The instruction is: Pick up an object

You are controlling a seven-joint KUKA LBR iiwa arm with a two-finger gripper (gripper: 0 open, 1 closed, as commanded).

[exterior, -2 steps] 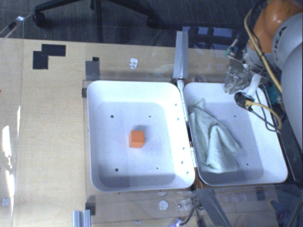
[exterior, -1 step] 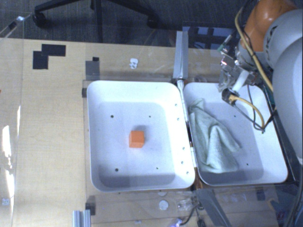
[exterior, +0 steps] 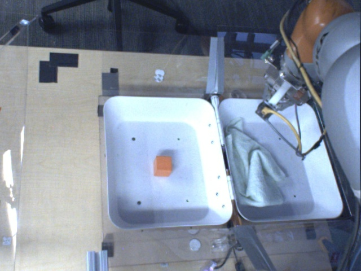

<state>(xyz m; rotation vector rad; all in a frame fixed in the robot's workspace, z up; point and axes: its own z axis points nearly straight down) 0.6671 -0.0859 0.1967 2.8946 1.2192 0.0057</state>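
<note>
Two shallow white plastic bins are seen side by side on the pale wooden worktop (exterior: 56, 168), and the left white bin (exterior: 121, 208) is taken here as the landmark. A small orange cube (exterior: 163, 166) rests on the floor of that bin, slightly below its middle and apart from all four walls, with nothing touching it. Immediately to the right of the landmark bin, sharing its inner edge, the right white bin (exterior: 318, 193) is found; a crumpled pale grey-green cloth (exterior: 254, 168) lies in it, bunched against the wall nearest the landmark bin. The grey arm with its orange band (exterior: 316, 16) is seen well to the right of the landmark bin and above its level in the view. The tool (exterior: 269, 107) is held over the upper part of the right bin, beyond the upper end of the cloth and well apart from the cube. Whether the tool is open or closed cannot be told at this angle, and nothing is seen gripped in it. Yellow and black cables (exterior: 296, 134) hang from the wrist across the right bin.
</note>
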